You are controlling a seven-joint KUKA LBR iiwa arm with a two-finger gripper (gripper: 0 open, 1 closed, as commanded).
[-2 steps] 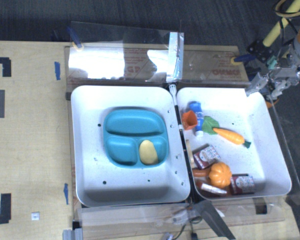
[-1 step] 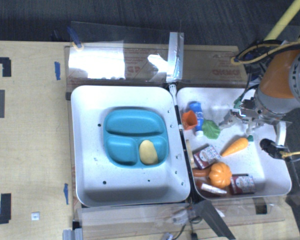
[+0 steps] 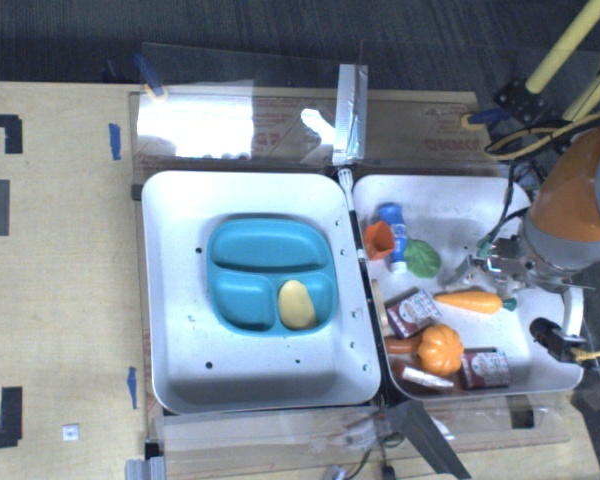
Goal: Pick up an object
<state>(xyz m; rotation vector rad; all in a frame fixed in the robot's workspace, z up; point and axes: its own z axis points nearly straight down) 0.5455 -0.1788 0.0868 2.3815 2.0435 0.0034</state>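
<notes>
The right bin holds several toy foods: an orange carrot lying flat, an orange pumpkin, a green piece, an orange cup, a blue bottle and two brown packets. My gripper hangs low over the right side of this bin, just above the carrot's right end. The grey arm with its orange band comes in from the right and covers that bin's right edge.
The left bin carries a blue divided tray with a yellow egg-shaped piece in its lower right compartment. A thin wall separates the two bins. Cables and a yellow pole lie at the back right.
</notes>
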